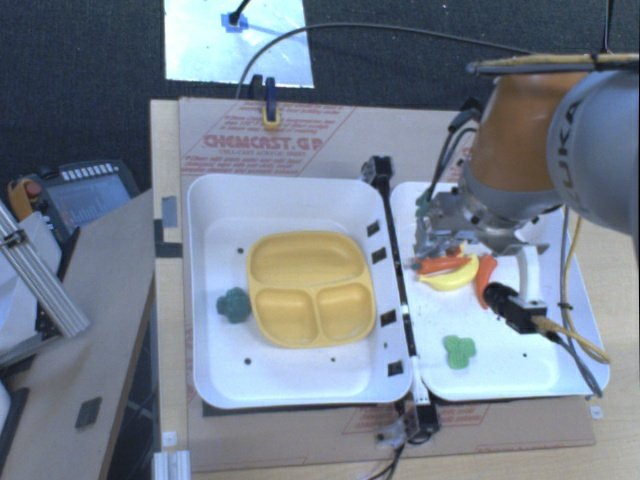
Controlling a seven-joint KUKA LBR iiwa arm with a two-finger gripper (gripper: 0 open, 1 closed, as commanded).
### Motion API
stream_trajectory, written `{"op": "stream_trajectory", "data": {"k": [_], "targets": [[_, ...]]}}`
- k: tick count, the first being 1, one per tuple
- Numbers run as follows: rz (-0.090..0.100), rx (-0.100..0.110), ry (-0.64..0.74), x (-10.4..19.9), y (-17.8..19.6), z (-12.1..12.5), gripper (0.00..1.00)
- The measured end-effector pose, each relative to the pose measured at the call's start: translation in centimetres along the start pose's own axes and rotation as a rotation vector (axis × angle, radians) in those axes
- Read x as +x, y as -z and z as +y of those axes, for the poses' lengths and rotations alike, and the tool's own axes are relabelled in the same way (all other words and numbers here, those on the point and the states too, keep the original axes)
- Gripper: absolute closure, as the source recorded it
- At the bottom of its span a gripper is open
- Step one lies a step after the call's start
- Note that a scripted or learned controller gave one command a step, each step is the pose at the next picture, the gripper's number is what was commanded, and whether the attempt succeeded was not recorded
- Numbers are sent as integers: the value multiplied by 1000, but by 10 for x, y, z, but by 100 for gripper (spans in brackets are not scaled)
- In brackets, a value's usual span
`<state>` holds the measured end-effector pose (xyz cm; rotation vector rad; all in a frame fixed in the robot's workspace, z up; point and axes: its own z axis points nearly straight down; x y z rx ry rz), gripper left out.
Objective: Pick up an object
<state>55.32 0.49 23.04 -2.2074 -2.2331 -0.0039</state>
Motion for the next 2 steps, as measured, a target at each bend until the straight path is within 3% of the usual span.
{"op": "stream_trajectory", "data": {"k": [2], "targets": [[-2, 0, -3, 95, -15, -9, 100]]}}
